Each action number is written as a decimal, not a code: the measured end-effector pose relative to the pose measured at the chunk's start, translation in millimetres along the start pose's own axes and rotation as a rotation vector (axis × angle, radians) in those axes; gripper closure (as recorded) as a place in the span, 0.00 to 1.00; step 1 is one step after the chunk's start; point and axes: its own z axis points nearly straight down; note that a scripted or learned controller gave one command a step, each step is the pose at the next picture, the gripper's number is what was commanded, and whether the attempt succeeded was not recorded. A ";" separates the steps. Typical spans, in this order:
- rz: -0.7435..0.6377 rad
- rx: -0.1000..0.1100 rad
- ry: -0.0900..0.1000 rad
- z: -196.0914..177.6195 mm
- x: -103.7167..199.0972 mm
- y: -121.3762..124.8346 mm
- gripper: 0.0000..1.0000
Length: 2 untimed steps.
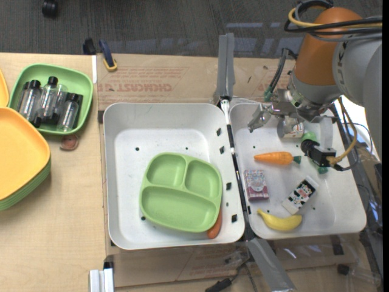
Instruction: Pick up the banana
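Looking down on the claw (pixel 276 123) over the far part of the right bin (pixel 352 221), at the end of the grey arm (pixel 358 59) with its orange band. Cannot tell whether spread or pressed together; nothing seen pinched in it.

Well apart from the claw, toward the near rim of that same bin: the banana (pixel 279 221), lying flat on the white floor, yellow, curved, untouched. Nearer the claw, just on the near side of it: a carrot (pixel 275 158), lying crosswise. Between carrot and banana: a small pink box (pixel 256 184), and beside that a small white-and-black packet (pixel 299 194).

Off to the claw's left, across the divider: the left bin (pixel 121 163), holding a green divided plate (pixel 181 191) with something orange-red (pixel 214 229) peeking out from under its near edge.

Much farther left of the claw, on the surface (pixel 61 224): a green tray (pixel 82 81) of small bottles (pixel 48 99), and a stack of yellow plates (pixel 21 157).
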 end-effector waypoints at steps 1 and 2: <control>-0.002 0.002 -0.002 -8.2 -0.6 0.0 1.00; 0.084 0.000 0.000 66.7 -37.4 43.3 1.00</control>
